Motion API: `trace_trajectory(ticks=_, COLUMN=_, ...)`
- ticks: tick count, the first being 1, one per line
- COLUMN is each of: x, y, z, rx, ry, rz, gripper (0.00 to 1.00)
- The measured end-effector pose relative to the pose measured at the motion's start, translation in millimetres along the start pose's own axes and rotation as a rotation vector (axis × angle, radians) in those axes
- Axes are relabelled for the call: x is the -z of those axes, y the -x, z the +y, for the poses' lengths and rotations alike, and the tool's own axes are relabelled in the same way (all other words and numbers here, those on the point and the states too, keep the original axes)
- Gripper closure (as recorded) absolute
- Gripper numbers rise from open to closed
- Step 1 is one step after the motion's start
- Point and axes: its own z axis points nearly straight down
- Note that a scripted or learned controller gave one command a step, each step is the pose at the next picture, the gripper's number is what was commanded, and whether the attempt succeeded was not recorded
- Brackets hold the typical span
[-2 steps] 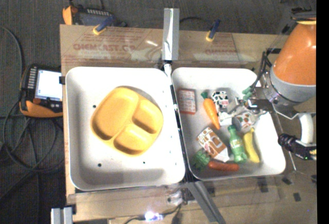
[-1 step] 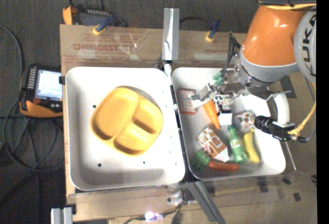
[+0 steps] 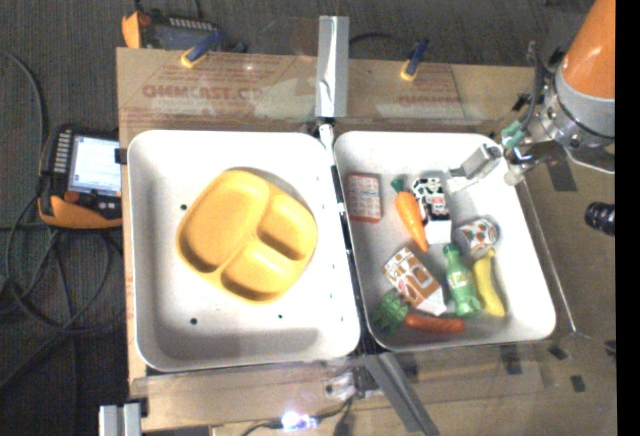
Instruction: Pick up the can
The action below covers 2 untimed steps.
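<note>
The can (image 3: 479,237) lies on its side in the right bin (image 3: 540,319), its long axis running up-right to down-left, one round end facing up-right. It is short, silvery with a red and white label, touching the banana (image 3: 488,286) below it. The claw (image 3: 480,164) hangs near the bin's upper right corner; whether it is wide or narrow I cannot tell

Two white bins (image 3: 240,349) sit on a brown board (image 3: 250,89). A yellow tray (image 3: 250,234) lies in the left one. In the right bin are two orange carrots (image 3: 410,216) with green tops, a green bottle (image 3: 460,282), a yellow banana (image 3: 488,286) and a red and white packet (image 3: 363,197). The can (image 3: 478,236) looks silver with red marks, though it is blurry. A small carton (image 3: 430,192) has black and white spots. The arm (image 3: 595,44) is orange and grey.
</note>
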Motion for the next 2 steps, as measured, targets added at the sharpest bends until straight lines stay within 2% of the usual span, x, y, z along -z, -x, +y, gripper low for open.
trace_trajectory(ticks=1, x=-1.7, y=-0.2, z=-0.1, rx=0.000, ry=-0.003, rz=0.001, gripper=0.00)
trace_trajectory(ticks=2, x=-64.9, y=33.5, z=-54.2, rx=0.235, ry=-0.003, rz=0.004, gripper=0.00)
